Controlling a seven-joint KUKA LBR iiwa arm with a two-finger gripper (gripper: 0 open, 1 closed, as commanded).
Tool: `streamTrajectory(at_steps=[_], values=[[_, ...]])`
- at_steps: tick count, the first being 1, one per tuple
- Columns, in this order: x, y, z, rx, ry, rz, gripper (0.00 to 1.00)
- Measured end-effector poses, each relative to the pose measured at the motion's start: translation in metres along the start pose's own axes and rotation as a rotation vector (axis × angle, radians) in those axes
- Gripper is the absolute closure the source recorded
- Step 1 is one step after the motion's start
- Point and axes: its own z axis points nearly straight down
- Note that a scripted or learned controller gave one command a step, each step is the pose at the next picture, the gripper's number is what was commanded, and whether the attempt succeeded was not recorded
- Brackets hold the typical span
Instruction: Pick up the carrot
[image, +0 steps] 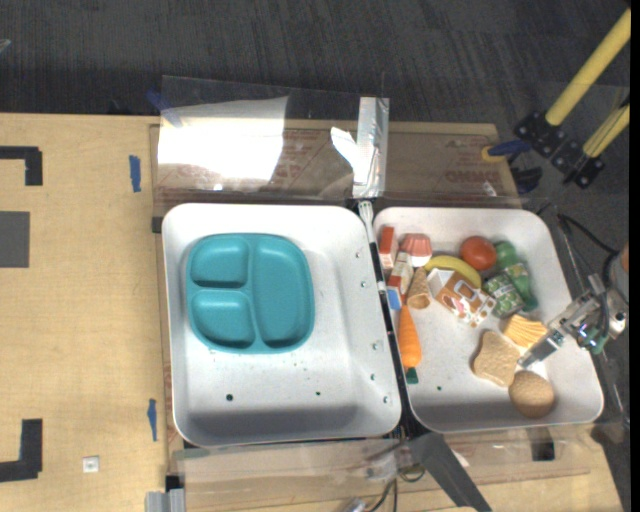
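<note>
Carrot (409, 338) lies along the right bin's (575, 405) left wall, its lower tip dark (hard to read). Gripper (583, 325) at the right edge, half cut off; I cannot tell its fingers' spread.

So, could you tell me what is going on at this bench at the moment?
The arm's end effector sits at the right edge of the right bin, near the cheese wedge and bread slice. The carrot it is meant to pick up lies untouched along that bin's left wall. A teal divided plate sits in the left bin.
</note>
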Motion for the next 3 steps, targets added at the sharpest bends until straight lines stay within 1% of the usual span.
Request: streamTrajectory(at_steps=[1,2,3], values=[[-0.024,0.032,-0.013,-0.003,-0.008,-0.377,0.00],[-0.027,0.036,0.009,-0.001,-0.003,-0.434,0.00],[-0.002,0.008,0.048,-0.017,-0.049,-0.600,0.00]])
